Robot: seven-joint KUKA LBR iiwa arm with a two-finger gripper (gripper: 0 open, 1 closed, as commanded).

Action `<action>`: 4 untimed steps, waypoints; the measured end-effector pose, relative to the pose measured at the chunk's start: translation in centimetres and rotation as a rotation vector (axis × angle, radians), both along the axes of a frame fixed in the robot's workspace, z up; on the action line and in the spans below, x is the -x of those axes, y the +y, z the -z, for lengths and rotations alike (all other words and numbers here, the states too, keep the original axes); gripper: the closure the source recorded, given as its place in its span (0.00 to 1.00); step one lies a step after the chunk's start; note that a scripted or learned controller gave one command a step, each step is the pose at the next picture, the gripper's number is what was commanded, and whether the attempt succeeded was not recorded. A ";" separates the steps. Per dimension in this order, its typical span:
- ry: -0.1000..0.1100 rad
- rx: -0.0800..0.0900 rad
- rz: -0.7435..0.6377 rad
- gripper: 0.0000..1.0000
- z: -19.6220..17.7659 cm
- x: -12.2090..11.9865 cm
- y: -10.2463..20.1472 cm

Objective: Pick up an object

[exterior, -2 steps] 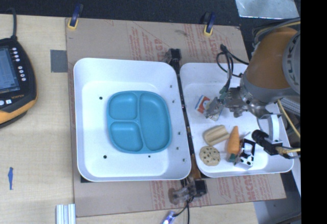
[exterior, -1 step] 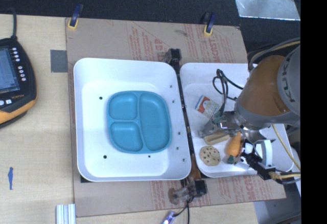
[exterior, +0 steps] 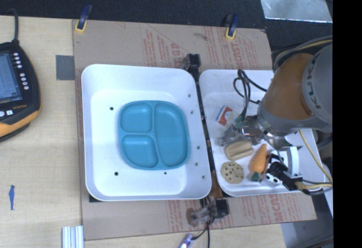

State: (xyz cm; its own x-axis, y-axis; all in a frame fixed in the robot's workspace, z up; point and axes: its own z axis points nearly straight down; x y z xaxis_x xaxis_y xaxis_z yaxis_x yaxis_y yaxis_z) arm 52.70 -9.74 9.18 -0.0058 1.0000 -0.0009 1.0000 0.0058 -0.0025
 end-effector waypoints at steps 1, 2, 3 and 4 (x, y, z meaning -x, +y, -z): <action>0.002 -0.001 -0.001 0.00 0.0 1.4 -0.3; 0.002 0.000 -0.004 1.00 -1.0 1.3 -0.5; -0.002 -0.002 0.001 1.00 -10.1 -5.1 4.8; 0.002 0.000 0.000 1.00 -10.6 -2.0 8.2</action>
